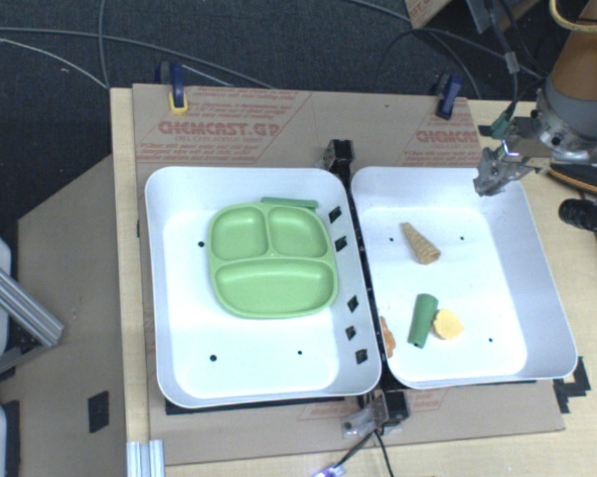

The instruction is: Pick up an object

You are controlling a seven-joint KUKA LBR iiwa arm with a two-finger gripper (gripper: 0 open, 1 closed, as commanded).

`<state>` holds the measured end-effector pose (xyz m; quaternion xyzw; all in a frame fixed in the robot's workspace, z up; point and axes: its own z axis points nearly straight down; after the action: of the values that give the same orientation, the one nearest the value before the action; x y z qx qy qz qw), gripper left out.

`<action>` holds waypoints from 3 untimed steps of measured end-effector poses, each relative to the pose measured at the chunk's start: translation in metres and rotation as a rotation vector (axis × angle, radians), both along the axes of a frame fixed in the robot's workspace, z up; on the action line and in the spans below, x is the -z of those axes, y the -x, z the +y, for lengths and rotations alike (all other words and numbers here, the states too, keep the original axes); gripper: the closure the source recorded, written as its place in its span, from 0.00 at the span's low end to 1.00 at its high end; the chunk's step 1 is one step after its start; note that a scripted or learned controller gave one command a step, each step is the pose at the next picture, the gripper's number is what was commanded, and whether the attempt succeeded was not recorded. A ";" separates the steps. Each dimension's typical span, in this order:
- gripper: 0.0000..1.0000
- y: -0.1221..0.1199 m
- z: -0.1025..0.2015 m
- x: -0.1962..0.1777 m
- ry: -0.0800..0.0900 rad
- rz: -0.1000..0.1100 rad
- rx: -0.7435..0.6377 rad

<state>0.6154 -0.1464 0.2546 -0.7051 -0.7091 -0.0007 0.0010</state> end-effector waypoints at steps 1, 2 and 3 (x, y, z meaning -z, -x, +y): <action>1.00 0.002 0.061 -0.005 -0.001 0.001 -0.001; 1.00 -0.002 0.107 0.005 0.000 0.002 0.001; 1.00 0.011 0.165 0.008 -0.001 0.003 -0.001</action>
<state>0.6047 0.0185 0.2463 -0.7049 -0.7093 0.0000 0.0024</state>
